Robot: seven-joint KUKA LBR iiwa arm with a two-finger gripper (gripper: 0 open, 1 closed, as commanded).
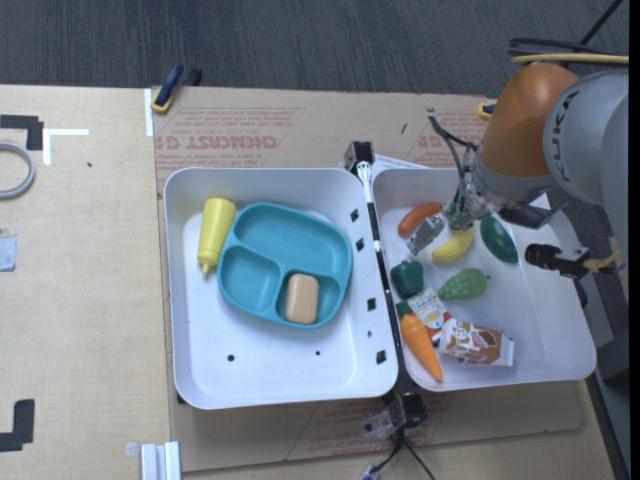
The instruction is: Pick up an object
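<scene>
My gripper point(441, 226) hangs low over the back of the right bin point(560, 358), reaching in from the right under the orange-banded wrist. It sits just above a yellow fruit-like piece point(453, 247) and beside an orange-red piece point(417, 216); I cannot tell whether it touches either. Around it lie a dark green piece point(498, 239), a dark green pepper point(406, 277), a light green bumpy piece point(463, 285), a carrot point(421, 347) and a printed packet point(472, 342).
The left bin point(270, 373) holds a teal divided plate point(262, 238) with a tan bread-like piece point(301, 298) in one compartment, and a yellow bottle point(213, 232) beside it. The bins' shared wall point(374, 268) runs close to the gripper's left.
</scene>
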